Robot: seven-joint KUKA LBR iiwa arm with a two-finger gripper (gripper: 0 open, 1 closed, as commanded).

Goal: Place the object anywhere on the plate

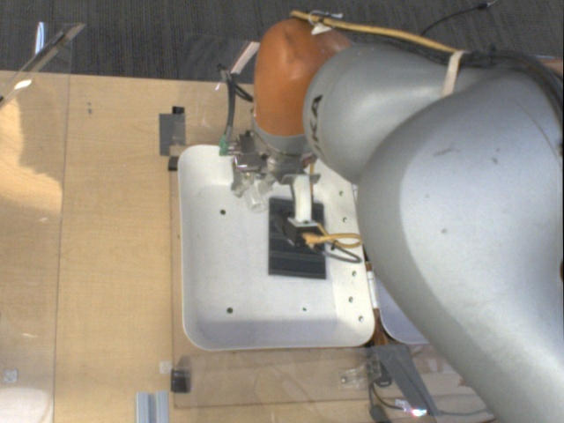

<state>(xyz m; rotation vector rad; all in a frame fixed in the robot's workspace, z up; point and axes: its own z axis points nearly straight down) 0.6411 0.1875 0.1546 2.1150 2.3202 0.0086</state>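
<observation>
Starting with the object: I cannot tell where it lies, as my arm covers much of the bench. My gripper hangs low over the left bin, near its far edge. Whether it is open, closed or gripping anything I cannot tell. The bin is white and shallow, with rounded corners, and its floor carries a few small dark dots. A sliver of the right bin shows under my arm, just beside the left one. Both sit on a pale wood bench. A clear sheet covers the bench's left part and throws back a bright glare. Two small dark brackets stand beside the left bin: one at its far left corner, one by its near left corner. Dark grey carpet runs beyond the bench. Dark lettering sits on my grey shell just beside the orange band; it is too slanted to read.
</observation>
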